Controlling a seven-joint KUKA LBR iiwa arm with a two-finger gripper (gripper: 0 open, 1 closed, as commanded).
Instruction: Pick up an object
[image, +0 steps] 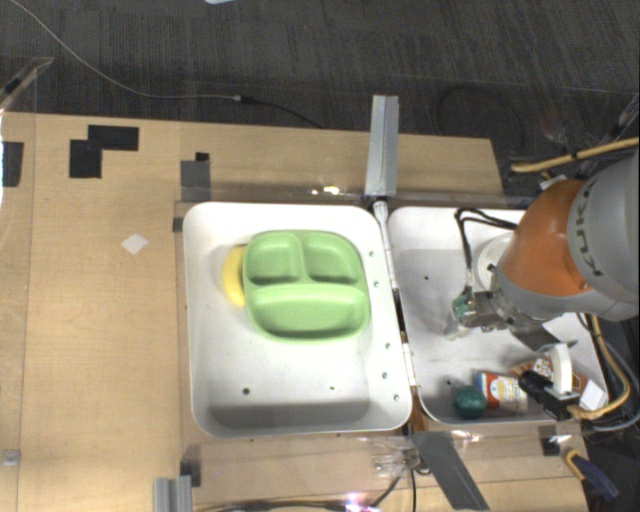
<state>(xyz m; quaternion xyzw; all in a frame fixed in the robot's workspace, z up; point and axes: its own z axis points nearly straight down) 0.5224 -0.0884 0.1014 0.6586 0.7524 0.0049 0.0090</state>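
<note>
In the right bin, a small bottle with a red and orange label lies on its side near the front wall. A dark teal ball rests just to its left, touching or nearly touching it. My gripper hangs over the middle of the right bin, below the arm's orange band. It is behind the bottle and ball and apart from both. Nothing shows in it.
The left bin holds an upside-down green divided plate. A yellow thing pokes out from under its left edge. A metal divider post stands behind the seam between the bins. Cables run along the bench's right side.
</note>
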